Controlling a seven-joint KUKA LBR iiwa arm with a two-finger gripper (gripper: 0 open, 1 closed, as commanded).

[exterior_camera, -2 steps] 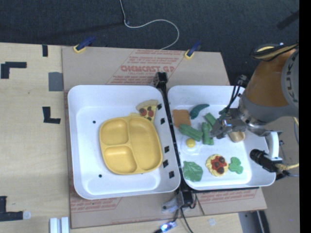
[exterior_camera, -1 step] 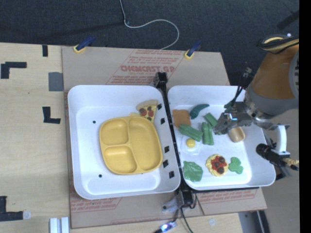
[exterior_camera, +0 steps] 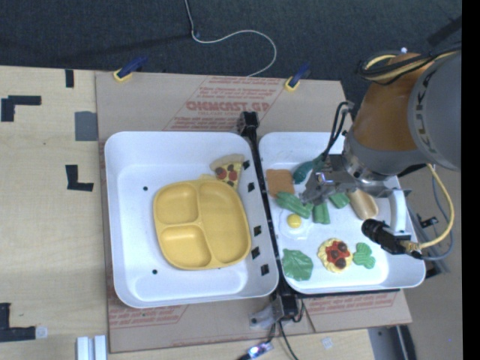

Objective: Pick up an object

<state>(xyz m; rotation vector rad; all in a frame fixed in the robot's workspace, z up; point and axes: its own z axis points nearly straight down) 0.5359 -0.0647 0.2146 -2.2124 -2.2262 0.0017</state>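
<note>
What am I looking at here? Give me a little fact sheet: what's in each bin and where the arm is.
left bin: yellow divided plate; pizza slice at its upper edge
right bin: toy foods, among them a fried egg, a lettuce leaf, a small pizza, a broccoli
arm: reaching over the right bin
pincer: low among green pieces; grip unclear

my fingertips point(exterior_camera: 315, 192): down among the green pieces, too small and dark to tell the gap between them
green pieces point(exterior_camera: 324, 210): partly under my wrist, count and outlines unclear
teal piece point(exterior_camera: 302, 172): mostly covered by my pincer, shape unreadable
bread roll point(exterior_camera: 364, 203): top end tucked under my wrist
my arm point(exterior_camera: 420, 103): cut off at the right edge
pizza slice point(exterior_camera: 229, 169): lower edge hidden behind the yellow plate point(exterior_camera: 201, 225)
right bin point(exterior_camera: 397, 280): far right wall behind my arm
</note>
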